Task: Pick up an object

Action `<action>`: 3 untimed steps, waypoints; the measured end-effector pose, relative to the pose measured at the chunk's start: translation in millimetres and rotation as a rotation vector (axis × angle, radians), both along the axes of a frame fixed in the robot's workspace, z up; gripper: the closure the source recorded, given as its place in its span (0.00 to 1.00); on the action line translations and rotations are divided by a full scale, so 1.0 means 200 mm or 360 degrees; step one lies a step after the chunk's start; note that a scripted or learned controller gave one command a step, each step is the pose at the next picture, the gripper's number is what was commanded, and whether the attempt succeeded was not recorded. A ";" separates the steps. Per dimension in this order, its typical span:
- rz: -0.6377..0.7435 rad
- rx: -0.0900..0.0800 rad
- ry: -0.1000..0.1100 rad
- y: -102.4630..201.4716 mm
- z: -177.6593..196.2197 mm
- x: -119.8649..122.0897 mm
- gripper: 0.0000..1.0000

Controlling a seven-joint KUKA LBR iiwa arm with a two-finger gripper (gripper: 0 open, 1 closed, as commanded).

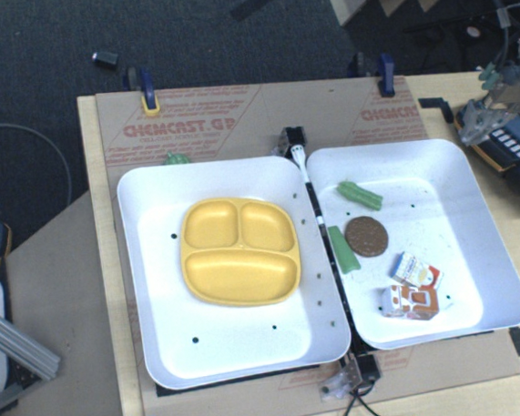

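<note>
Where walls crowd, brown disc (367, 236) between perhaps-touching green sticks (343, 248).

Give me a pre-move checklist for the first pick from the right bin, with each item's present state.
1. Candidates present in the right bin: ok; two green pieces, a brown disc, a crumpled packet.
2. Brown disc lies flat with its top exposed: ok.
3. Clearance around the disc: not ok; the green piece by the divider lies close on its left.
4. Upper green piece apart from the walls: ok.
5. Crumpled packet shape graspable: cannot tell.
6. Yellow divided plate lies in the left bin, out of the way: ok.
</note>
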State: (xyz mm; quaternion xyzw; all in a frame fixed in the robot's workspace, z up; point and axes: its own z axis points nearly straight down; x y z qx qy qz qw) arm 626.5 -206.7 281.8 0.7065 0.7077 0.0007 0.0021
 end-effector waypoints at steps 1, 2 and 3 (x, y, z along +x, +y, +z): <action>0.0004 0.0010 0.0015 0.32 -0.09 -0.30 1.00; 0.0001 0.0008 0.0012 0.48 0.02 -0.60 1.00; 0.0002 0.0007 0.0012 0.63 -0.01 -0.68 1.00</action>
